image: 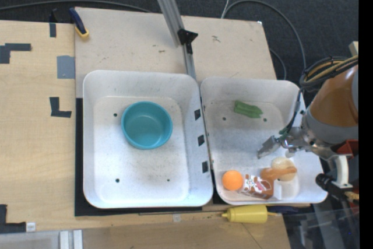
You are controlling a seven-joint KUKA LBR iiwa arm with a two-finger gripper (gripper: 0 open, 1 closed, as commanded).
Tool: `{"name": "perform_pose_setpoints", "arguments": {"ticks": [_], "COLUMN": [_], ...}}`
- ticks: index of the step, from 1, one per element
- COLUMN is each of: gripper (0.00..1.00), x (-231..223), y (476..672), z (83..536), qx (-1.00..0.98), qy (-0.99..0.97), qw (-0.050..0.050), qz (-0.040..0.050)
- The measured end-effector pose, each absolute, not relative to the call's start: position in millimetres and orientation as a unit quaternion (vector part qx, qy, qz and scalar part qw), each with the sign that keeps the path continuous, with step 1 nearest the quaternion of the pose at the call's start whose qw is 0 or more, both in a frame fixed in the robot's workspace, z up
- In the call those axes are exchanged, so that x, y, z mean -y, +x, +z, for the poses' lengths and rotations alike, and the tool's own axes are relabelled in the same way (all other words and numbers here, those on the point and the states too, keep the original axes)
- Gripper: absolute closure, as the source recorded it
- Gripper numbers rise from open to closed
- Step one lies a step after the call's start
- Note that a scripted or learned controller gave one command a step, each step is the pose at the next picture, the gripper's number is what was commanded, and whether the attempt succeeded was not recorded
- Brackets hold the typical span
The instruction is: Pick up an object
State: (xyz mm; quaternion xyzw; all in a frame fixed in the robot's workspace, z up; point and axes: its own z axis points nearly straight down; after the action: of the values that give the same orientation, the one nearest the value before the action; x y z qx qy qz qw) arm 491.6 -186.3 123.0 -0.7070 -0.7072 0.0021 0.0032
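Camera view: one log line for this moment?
pincer over right bin | nothing seen held | green object far side | orange ball near edge

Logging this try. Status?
Pincer low in right bin, nothing seen between its fingers. Orange ball, green piece lie loose. Teal bowl in left bin.

Glossy plastic teal bowl [147,125]; matt, scuffed white bins [140,198]; wood-grain bench [35,154].

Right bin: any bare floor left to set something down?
Yes: the right bin is bare along its left wall, below the green piece. Its front edge is crowded: orange ball, packet, bread-like piece, with the gripper just above.
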Motion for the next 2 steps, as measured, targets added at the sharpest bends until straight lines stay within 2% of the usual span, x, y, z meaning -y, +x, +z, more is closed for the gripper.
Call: {"name": "perform_pose_setpoints", "arguments": {"ticks": [1,2], "gripper": [1.0,1.0], "x": [186,188], "y": [493.0,499.8], "z": [135,180], "qx": [0.708,0.708], "qy": [-0.706,-0.707], "qw": [0.002,-0.001], "qz": [0.0009,-0.0003]}}
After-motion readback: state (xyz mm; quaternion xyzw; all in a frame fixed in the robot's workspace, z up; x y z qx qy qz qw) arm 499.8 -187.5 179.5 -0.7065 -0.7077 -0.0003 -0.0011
